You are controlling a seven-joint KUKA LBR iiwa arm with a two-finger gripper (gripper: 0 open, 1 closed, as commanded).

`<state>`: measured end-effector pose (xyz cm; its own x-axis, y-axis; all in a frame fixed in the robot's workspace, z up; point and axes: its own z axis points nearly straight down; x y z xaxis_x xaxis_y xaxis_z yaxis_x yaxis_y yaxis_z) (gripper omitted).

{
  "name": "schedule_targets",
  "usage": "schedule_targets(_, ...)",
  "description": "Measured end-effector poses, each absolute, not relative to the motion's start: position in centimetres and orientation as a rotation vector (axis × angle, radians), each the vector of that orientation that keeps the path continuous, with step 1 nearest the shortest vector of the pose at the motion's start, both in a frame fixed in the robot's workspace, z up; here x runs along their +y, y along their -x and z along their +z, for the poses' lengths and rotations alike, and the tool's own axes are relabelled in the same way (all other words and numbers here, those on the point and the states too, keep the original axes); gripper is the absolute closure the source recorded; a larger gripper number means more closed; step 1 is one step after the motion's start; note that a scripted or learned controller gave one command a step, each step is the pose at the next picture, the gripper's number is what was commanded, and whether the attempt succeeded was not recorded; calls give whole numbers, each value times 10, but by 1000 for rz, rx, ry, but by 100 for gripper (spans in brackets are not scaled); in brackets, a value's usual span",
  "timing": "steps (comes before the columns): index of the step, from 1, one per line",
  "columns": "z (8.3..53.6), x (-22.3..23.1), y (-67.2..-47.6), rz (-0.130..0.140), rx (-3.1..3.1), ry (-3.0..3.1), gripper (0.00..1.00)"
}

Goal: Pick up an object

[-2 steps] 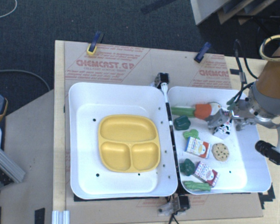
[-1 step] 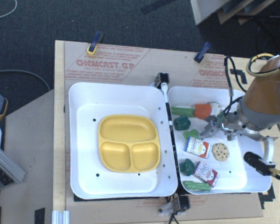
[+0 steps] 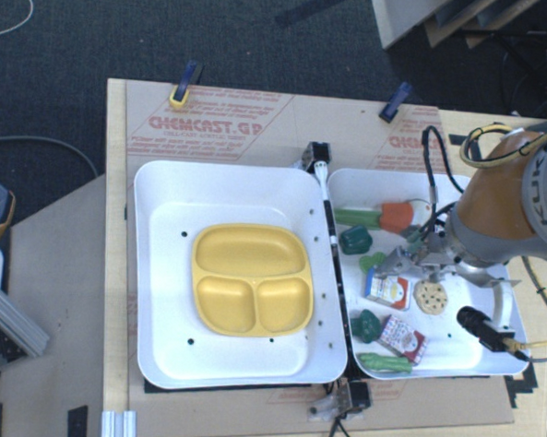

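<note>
1. Your gripper (image 3: 417, 261) sits low in the right bin (image 3: 486, 365), over the toys; can't tell the jaw state.
2. Carton (image 3: 386, 289) and cookie (image 3: 430, 296) lie just below it.
3. Yellow tray (image 3: 251, 278) sits in the left bin (image 3: 160, 252).

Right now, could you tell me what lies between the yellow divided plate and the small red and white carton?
In the camera view, the bins' adjoining white walls lie between the yellow divided plate and the small red and white carton.
</note>
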<state>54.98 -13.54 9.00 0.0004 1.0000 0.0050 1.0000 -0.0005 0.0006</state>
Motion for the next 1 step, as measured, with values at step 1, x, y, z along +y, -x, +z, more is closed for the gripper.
schedule_targets(1, 105, -137, -552, -11, -2225, 2228, 100)
